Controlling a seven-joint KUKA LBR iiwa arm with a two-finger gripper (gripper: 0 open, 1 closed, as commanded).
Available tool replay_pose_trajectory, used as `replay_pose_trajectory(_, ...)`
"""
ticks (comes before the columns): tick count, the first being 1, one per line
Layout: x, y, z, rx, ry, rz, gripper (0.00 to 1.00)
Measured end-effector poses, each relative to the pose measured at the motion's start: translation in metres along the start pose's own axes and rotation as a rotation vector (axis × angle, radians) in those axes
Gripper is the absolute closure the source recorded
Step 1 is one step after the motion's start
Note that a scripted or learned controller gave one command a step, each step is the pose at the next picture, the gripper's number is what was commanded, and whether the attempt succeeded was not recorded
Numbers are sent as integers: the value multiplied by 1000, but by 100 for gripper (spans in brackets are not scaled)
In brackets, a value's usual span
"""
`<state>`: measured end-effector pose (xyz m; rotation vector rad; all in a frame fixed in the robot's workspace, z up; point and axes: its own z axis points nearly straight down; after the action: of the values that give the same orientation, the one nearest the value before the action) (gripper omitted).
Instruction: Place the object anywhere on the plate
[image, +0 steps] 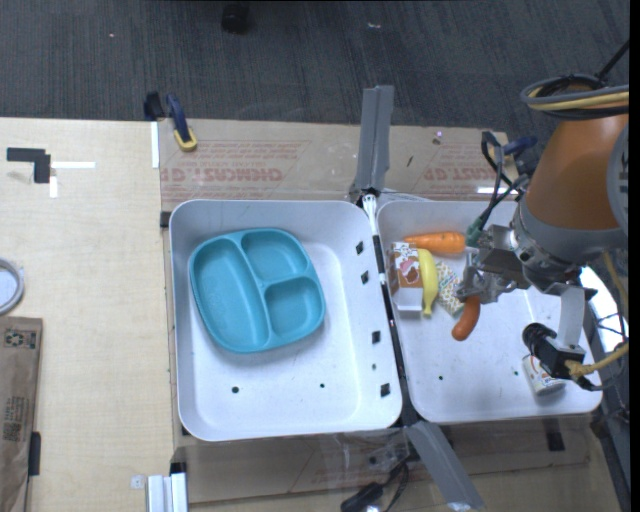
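— So, why do we hang the claw (478, 290) over the right bin (500, 395)?
— The sausage (465, 320) sits just under it, banana (428, 282) and carrot (435, 241) beside. Whether we grip it, we cannot tell; possibly.
— And the plate (257, 289)?
— Well away, in the left bin (270, 400), on a pale wooden bench (80, 300), dark carpet beyond.

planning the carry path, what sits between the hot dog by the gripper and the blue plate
In the camera view, between the hot dog and the blue plate lie a banana, a small carton and the bins' adjoining walls.
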<state>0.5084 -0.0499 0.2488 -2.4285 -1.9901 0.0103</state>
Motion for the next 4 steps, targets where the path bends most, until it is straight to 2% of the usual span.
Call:
replay_pose_trajectory(1,92,43,59,-1,1,-233,100)
replay_pose_trajectory(2,159,44,56,-2,0,-197,100)
replay_pose_trajectory(3,210,49,54,-4,0,-290,100)
replay_pose_trajectory(4,210,49,54,-4,-1,-290,0)
